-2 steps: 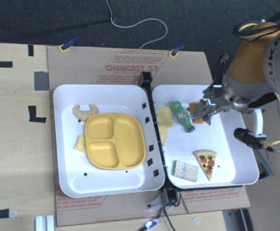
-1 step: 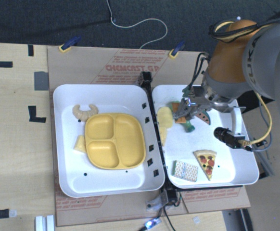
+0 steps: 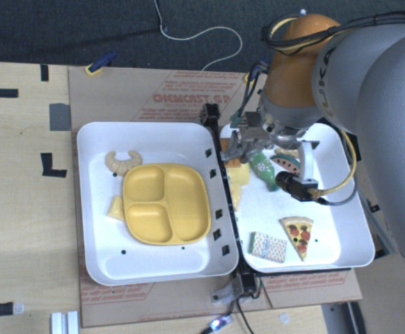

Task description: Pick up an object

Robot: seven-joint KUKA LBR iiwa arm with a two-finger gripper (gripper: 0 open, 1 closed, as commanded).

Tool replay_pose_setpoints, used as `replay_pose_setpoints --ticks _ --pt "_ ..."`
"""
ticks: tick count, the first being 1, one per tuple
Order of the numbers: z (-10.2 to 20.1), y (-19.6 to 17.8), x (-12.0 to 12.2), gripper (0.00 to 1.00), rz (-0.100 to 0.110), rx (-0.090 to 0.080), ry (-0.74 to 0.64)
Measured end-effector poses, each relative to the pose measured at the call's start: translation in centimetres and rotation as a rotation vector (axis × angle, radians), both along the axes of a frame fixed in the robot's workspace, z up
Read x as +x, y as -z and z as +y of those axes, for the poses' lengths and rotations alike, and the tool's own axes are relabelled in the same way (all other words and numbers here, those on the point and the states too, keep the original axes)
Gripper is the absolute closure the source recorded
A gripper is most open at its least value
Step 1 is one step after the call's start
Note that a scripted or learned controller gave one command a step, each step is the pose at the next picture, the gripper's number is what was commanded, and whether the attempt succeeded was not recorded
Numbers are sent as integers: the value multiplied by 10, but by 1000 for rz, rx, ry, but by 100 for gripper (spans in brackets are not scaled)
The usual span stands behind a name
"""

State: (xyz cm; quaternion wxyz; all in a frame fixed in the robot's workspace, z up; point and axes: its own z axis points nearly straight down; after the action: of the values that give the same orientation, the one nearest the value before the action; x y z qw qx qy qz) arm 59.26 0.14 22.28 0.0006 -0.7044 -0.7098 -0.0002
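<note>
1. The arm reached in from the right, and its gripper [image 3: 252, 147] hung low over the upper left part of the right bin [image 3: 342, 252], close to the divider between the two bins.
2. Whether the jaws were released or clenched could not be told; the wrist hid them.
3. A green toy [image 3: 264, 167] lay just below the gripper, beside a yellow piece [image 3: 239, 177] and a watermelon slice [image 3: 287, 163]. It looked the likeliest thing to pick, though that was a judgement.
4. The green toy seemed small, light and stiff, probably smooth plastic, so it might slip. A grip across its narrow middle would suit best.
5. Lower in the same bin lay a pizza slice [image 3: 298, 234] and a patterned square [image 3: 268, 246], well apart from the gripper. Both looked flat and hard to get fingers under.
6. The left bin [image 3: 94, 141] held a yellow divided plate [image 3: 166, 204] and a tan croissant [image 3: 122, 161] near its upper edge.
</note>
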Motion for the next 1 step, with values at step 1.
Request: replay_pose_setpoints --ticks 1 --pt "49 -11 8 100 0 1 1"
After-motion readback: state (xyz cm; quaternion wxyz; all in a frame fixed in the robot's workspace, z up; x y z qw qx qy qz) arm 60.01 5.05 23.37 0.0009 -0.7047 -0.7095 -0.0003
